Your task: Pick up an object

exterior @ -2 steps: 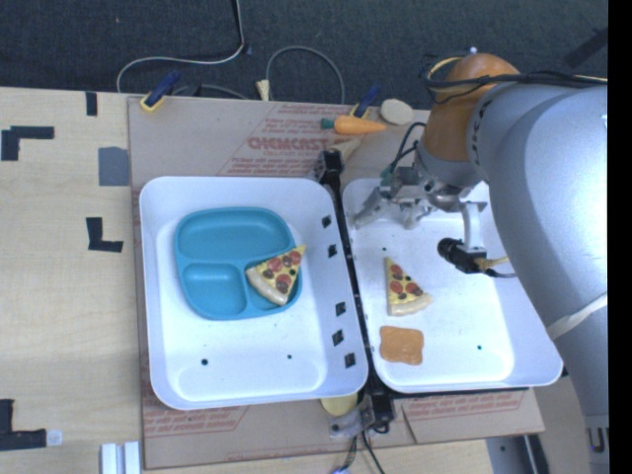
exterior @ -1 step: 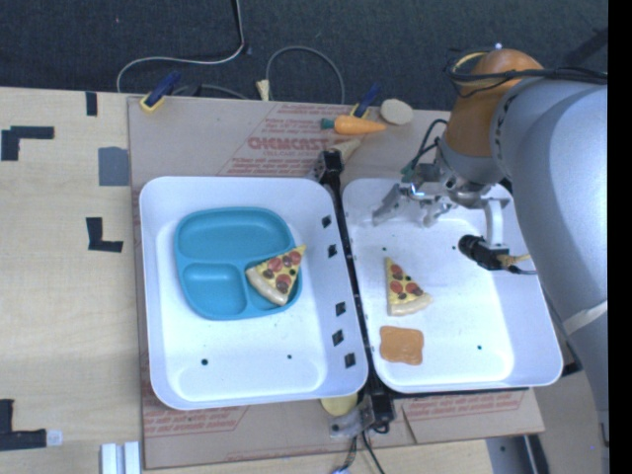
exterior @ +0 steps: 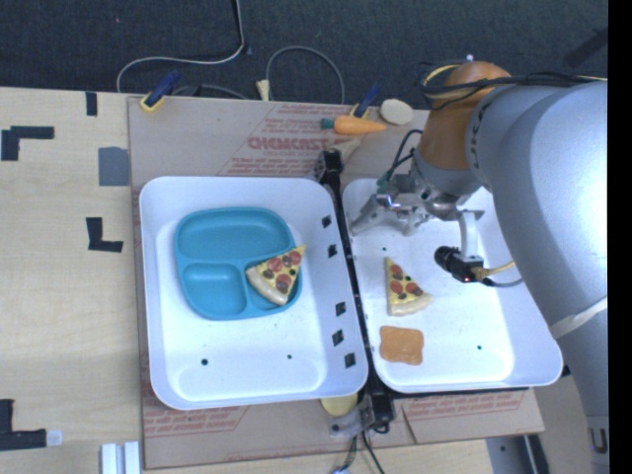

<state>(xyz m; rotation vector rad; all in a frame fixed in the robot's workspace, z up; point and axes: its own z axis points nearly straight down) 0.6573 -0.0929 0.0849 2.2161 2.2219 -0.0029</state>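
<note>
Camera view shows two shallow white bins side by side on the tabletop: a left bin (exterior: 158, 294) and a right bin (exterior: 513, 349), meeting along a dark centre seam.

The left bin holds one blue divided plate (exterior: 212, 260), set toward the bin's far-left part. One pizza slice (exterior: 276, 275) lies on the plate's near-right corner, its crust toward the plate's middle and its tip toward the seam.

The right bin holds two loose things. A second pizza slice (exterior: 403, 289) lies near the bin's middle, tip pointing to the far edge, crust toward the near edge. Just beside it, nearer the near edge, lies one flat orange-brown piece (exterior: 402, 345) with rounded corners; the two are close, and whether they touch cannot be told.

That makes two pizza slices in all, one plate, one orange-brown piece.

The grey arm with its orange band reaches in over the far part of the right bin. The gripper (exterior: 400, 208) hangs there, above the second slice and apart from it. How its jaws stand cannot be told, and nothing is seen between them.

Beyond the bins' far edge, on the cardboard, lie one orange carrot-shaped thing (exterior: 357, 124) and one pale rounded thing (exterior: 396, 112).
</note>
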